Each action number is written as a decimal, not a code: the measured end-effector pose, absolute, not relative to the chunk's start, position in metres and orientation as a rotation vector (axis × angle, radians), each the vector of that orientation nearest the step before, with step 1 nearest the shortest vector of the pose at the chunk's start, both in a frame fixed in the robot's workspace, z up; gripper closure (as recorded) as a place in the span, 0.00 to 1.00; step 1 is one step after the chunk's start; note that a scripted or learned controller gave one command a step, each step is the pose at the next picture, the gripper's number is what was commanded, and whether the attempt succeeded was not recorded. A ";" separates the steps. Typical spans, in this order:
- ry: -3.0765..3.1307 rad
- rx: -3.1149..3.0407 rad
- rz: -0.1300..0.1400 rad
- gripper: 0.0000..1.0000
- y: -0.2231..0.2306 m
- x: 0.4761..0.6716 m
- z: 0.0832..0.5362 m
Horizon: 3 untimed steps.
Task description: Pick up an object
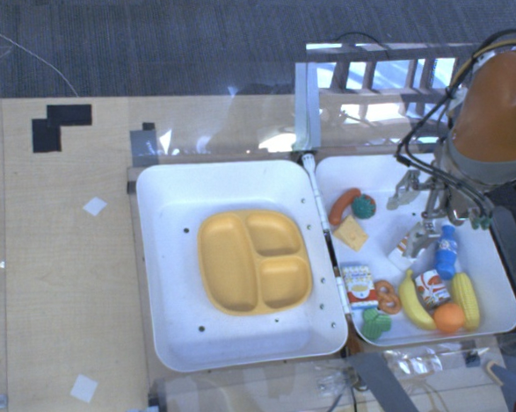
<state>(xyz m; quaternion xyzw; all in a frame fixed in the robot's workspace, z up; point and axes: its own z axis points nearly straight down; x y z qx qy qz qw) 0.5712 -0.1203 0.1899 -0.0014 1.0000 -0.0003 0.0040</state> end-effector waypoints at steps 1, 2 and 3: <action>3.017 0.824 0.003 0.00 -0.108 0.546 0.106; 2.856 1.295 0.002 0.00 -0.136 0.510 0.113; 2.716 1.550 0.012 0.00 -0.092 0.572 0.090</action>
